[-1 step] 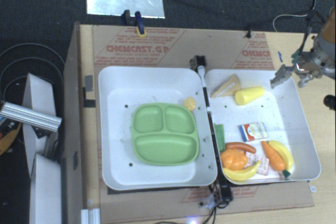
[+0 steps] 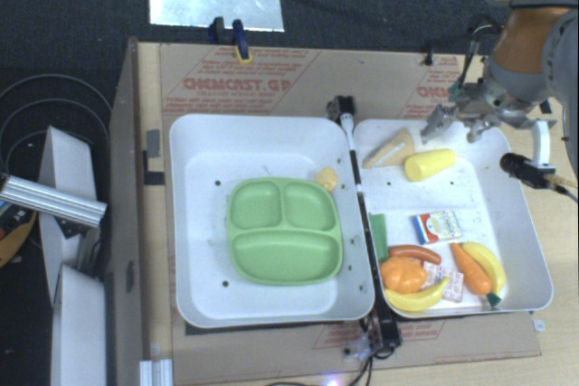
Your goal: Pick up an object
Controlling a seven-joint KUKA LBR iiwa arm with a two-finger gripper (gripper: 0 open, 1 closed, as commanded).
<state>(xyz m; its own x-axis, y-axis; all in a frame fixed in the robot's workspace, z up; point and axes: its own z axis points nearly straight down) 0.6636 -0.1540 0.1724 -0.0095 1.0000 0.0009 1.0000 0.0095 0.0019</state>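
Claw (image 2: 455, 124) hangs over right bin's (image 2: 525, 221) far edge, fingers spread, nothing between. Yellow cylinder (image 2: 429, 164) lies just near-left of it, long axis running left-right.

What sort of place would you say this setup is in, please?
Probably a robotics lab test bench: a robot arm reaches over two white bins, toy food such as a banana lies in one, and cables trail alongside.

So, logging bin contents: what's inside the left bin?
The left bin holds a green divided plate and a small yellow piece beside the divider. The plate hides whatever lies beneath it.
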